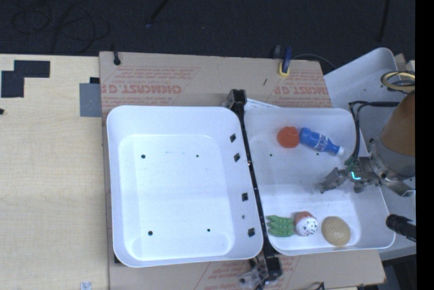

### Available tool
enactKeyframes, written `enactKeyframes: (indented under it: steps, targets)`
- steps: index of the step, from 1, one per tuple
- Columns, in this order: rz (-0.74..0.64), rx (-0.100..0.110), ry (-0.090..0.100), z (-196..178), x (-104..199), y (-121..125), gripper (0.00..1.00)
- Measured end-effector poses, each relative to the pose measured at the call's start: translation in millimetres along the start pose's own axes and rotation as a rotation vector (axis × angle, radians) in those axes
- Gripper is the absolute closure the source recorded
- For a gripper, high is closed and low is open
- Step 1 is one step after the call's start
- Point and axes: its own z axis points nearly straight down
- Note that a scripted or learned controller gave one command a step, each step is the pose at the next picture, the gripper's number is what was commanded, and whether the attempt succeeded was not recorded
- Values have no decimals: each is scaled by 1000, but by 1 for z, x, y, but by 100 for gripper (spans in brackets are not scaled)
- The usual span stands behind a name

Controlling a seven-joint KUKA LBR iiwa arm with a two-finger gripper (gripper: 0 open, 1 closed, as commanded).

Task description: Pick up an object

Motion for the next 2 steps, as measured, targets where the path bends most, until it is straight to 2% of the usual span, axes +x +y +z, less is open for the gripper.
enactKeyframes:
  steps: [1, 2]
  targets:
    - [4, 1, 0, -10, -1, 0, 100]
    - [-10, -6, -3, -49, 2, 44, 100]
